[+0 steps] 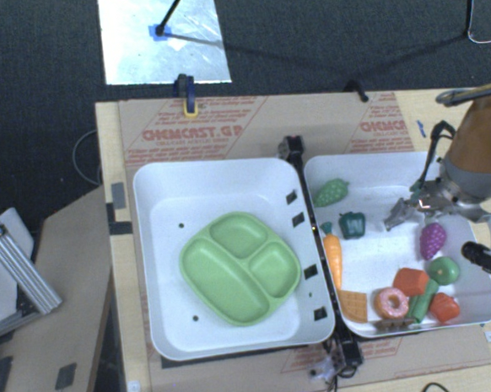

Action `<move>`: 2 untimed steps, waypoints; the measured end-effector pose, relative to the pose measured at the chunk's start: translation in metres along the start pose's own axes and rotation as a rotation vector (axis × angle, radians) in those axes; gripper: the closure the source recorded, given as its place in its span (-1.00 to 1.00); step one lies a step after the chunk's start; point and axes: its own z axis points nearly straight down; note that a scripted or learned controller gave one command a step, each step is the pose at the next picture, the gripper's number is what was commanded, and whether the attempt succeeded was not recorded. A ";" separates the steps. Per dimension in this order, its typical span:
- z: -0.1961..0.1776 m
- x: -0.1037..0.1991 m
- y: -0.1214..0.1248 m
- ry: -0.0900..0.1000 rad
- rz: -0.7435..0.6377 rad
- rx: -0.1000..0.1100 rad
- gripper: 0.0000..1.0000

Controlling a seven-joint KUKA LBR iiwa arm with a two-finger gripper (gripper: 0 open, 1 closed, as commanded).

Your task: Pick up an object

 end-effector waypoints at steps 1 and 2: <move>0.004 0.000 0.001 -0.001 -0.001 -0.003 -1.00; -0.007 0.000 0.002 -0.002 -0.001 -0.007 1.00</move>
